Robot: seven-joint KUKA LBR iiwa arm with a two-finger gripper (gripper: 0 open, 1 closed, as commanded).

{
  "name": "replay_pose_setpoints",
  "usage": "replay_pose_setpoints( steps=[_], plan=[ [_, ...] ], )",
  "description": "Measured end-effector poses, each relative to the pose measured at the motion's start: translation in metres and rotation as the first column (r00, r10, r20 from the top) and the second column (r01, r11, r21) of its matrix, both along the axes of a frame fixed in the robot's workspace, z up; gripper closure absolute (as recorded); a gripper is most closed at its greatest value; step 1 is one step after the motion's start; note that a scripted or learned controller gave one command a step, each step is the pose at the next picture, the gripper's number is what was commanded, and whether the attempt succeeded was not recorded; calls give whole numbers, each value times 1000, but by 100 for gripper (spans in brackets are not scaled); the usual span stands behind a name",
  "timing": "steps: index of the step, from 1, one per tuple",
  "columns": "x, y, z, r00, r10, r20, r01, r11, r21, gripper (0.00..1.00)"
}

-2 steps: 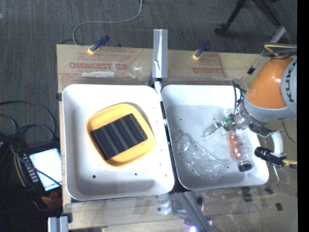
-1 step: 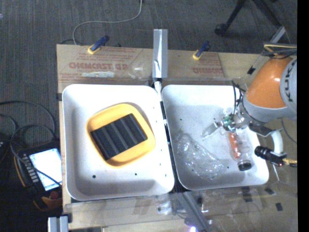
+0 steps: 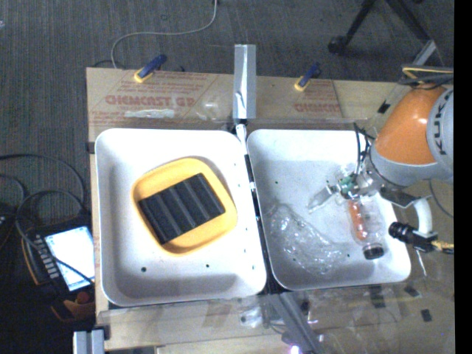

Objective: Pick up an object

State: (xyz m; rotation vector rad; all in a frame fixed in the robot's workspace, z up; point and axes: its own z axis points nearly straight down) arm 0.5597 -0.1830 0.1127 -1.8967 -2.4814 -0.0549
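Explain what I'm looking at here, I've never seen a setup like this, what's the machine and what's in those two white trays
This is one picture from a camera fixed above a bench, looking down at a slant. The grey and orange thing at the right is a robot arm; a program drives it to pick things up. Its hand hangs over the right bin, near a clear bottle and some crumpled clear plastic. Whether it grips anything is too unclear to tell. The left bin holds a yellow tray with a black ribbed insert.

A robotics lab. A plywood counter (image 3: 184,102) held by blue clamps (image 3: 150,68) carries two shallow white plastic bins (image 3: 118,271). Loose cables (image 3: 44,169) cross grey carpet, and a black office chair base (image 3: 380,9) stands far right.
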Motion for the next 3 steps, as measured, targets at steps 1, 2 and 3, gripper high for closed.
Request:
replay_pose_setpoints(
  steps=[1,2,3],
  plan=[
    [49,-10,77,998,-67,1,67,997,-29,0],
    [47,-11,130,995,-98,-6,98,994,-40,0],
    [41,65,-13,993,-121,-2,121,992,-40,0]
  ],
)
